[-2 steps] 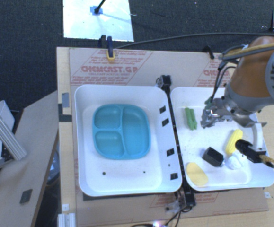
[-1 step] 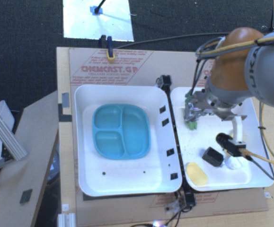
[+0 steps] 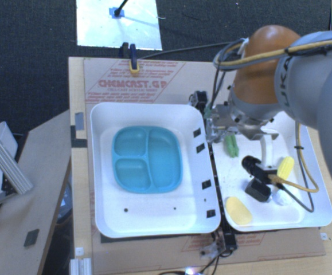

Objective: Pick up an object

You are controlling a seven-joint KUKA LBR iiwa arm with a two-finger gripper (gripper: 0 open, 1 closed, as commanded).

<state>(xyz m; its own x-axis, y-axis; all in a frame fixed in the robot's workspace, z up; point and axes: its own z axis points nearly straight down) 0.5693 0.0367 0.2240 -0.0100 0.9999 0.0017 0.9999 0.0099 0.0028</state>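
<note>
— Where was the gripper?
— I had it low in the right bin, by its left wall. I couldn't tell how far open it was, or whether it held anything.
— And the objects?
— A green piece lay just beside it, two yellow ones nearby, and a blue plate in the left bin.

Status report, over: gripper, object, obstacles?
Gripper over right bin, left side. Green object beside it, grip not confirmed. Yellow piece, pale lump lie apart.
</note>
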